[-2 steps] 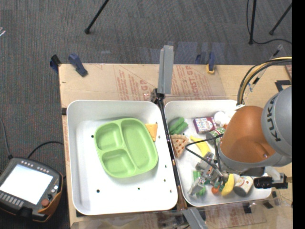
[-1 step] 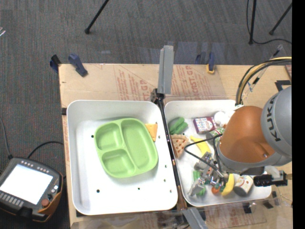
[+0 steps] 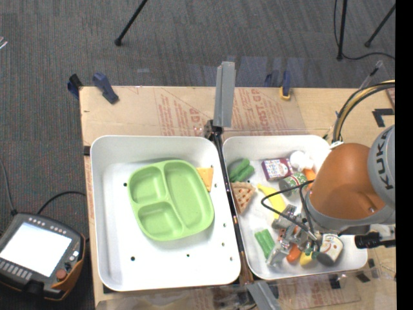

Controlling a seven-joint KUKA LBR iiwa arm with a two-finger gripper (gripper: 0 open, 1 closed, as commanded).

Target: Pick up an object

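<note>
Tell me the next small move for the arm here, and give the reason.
Probably a short lift straight up to test the grasp. The pincer is low in the right bin, in the clutter near its front edge, beside the green block and the small orange piece. Whether it holds anything cannot be seen.

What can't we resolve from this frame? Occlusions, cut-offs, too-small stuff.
- Gripper, camera view: small and lost among the toys in the right bin; open, shut or holding cannot be told.
- Right bin's right part: covered by the arm's orange band.
- Orange wedge: partly under the green divided plate in the left bin.
- Purple packet: label too small to read.
- Handheld screen: washed out, cut by the left edge.
</note>
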